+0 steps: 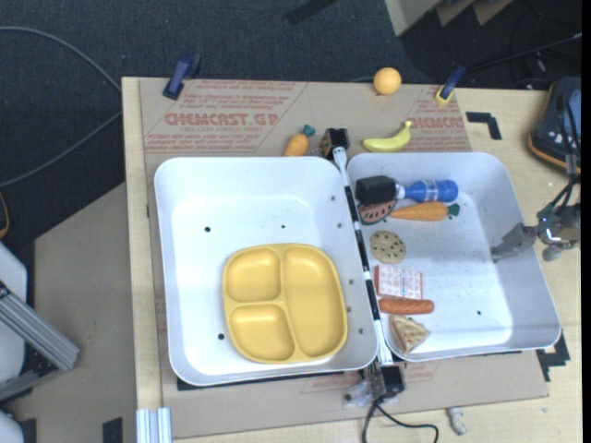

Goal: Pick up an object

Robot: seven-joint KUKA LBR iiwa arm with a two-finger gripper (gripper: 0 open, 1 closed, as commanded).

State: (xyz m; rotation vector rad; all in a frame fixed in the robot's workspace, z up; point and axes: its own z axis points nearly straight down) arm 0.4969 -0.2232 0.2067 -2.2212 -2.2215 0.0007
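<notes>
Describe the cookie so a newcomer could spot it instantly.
Find the right white bin and follow its left wall, where small items line up. The cookie lies below the carrot and above the red-and-white packet. It alone is round, flat and tan with dark chips.

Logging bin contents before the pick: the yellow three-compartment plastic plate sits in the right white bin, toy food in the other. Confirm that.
Not quite. The camera view shows the yellow three-compartment plastic plate in the left white bin; the toy food, such as the orange carrot, lies in the right bin.
</notes>
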